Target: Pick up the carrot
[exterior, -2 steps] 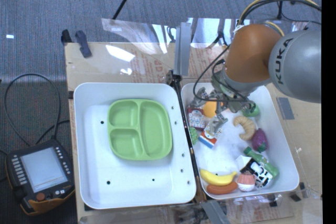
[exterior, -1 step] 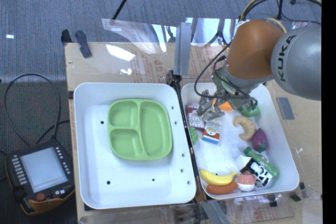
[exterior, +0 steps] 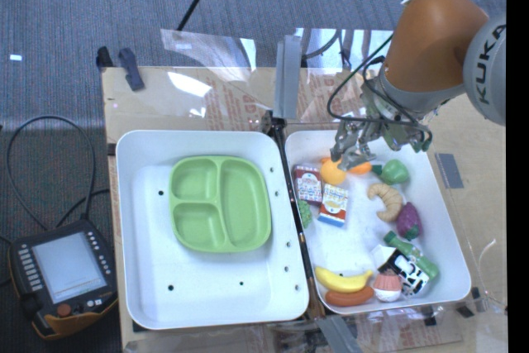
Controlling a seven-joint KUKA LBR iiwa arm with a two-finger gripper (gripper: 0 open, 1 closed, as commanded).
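Spanning the bench: two shallow white bins side by side, left bin [exterior: 140, 293] and right bin [exterior: 450, 236], rims touching at the centre.
Arm: grey body with orange band [exterior: 434, 33], entering from the right and leaning over the upper part of the right bin.
Green tray [exterior: 221, 202]: three-compartment plate, lying flat in the left bin, toward its upper centre.
Gripper [exterior: 351, 151]: pointed down over the upper left of the right bin, just above the toy food; whether the jaws are parted or closed cannot be told, and no item is visibly between them.
Carrot [exterior: 360, 167]: orange, lying in the upper part of the right bin, directly below the gripper tip and partly hidden by it; touching the orange fruit.
Orange fruit [exterior: 332, 172]: round, just left of the carrot.
Banana [exterior: 345, 279]: yellow, at the lower edge of the right bin, resting against a red-orange sausage [exterior: 350, 298].
Croissant [exterior: 387, 197]: tan, right of centre.
Purple vegetable [exterior: 408, 221]: just below the croissant.
Green pepper [exterior: 395, 171]: right of the carrot.
Red box [exterior: 307, 183]: upright by the bin's left wall, beside a blue-and-white carton [exterior: 334, 205].
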